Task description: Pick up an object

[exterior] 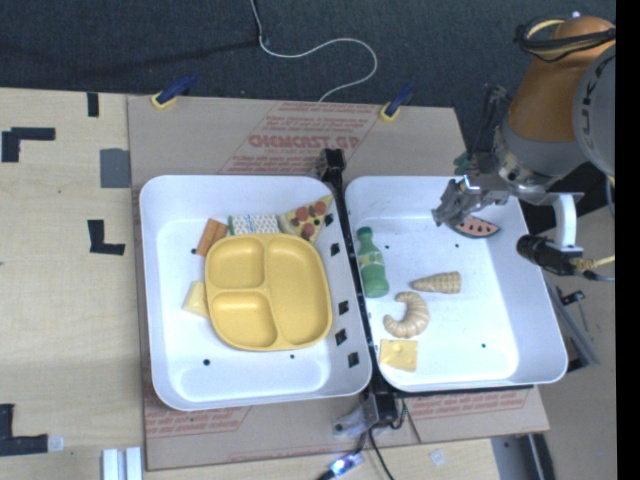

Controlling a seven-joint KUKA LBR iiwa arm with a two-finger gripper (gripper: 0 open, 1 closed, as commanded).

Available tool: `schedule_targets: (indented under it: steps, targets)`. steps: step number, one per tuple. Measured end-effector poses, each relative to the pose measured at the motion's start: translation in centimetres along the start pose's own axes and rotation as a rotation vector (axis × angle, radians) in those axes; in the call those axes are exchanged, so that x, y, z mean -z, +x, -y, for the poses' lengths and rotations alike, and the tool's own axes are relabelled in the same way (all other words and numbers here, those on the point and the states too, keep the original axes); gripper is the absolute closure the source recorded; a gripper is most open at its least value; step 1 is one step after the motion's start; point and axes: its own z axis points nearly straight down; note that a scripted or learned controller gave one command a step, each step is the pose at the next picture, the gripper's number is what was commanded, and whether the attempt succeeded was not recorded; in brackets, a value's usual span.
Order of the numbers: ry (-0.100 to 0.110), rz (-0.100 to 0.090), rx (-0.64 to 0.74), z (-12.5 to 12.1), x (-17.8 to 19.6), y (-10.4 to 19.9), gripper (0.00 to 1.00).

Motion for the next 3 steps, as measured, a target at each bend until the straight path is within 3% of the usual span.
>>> schedule_targets:
  steps: [1, 3]
  targets:
    - [0.003, -0.002, 0.006, -0.6, 0.4, 6.2, 1.0]
    - [0.004, 0.001, -0.001, -1.4, -1.2, 5.3, 1.0]
